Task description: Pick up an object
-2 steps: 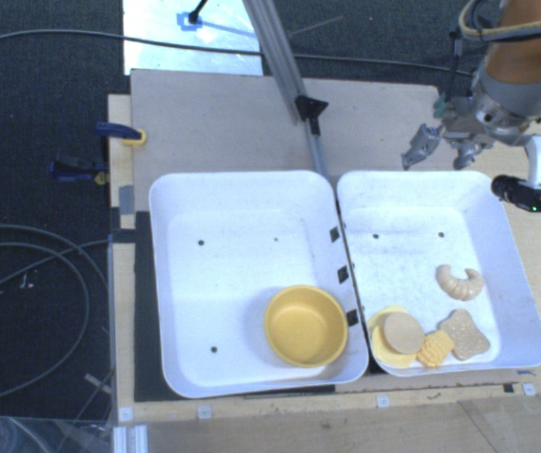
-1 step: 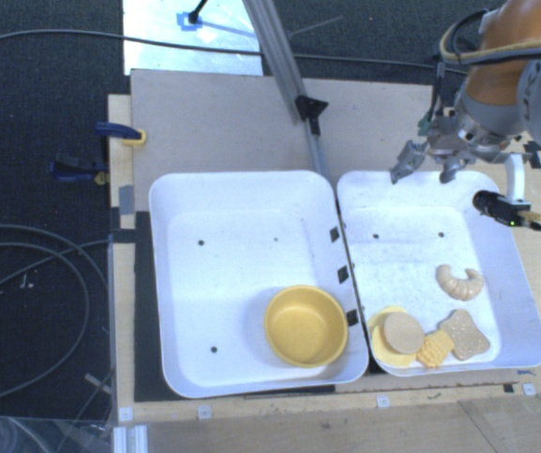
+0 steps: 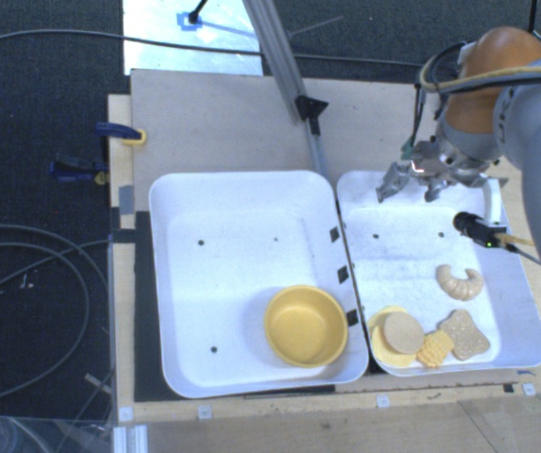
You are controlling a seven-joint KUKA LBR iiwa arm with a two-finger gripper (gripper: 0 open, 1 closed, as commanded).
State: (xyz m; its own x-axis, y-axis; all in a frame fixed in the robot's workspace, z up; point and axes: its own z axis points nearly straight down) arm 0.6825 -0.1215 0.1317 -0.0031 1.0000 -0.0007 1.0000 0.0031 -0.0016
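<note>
My gripper (image 3: 410, 190) hangs over the far edge of the right bin (image 3: 412, 243), its two grey fingers spread apart and open with nothing between them. Well toward the bin's front lie a pale croissant (image 3: 460, 281), a slice of bread (image 3: 465, 335), a small yellow waffle cracker (image 3: 432, 349) and a tan round disc (image 3: 403, 331) resting on a yellow plate (image 3: 380, 326). A yellow bowl (image 3: 306, 325) stands upright in the front right part of the left bin (image 3: 223, 243).
A black connector with a cable (image 3: 475, 225) sits over the right bin's right side, below the wrist. A slanted metal pole (image 3: 279, 45) crosses the bench behind the bins. Blue and yellow clamps (image 3: 109, 149) grip the bench's left edge.
</note>
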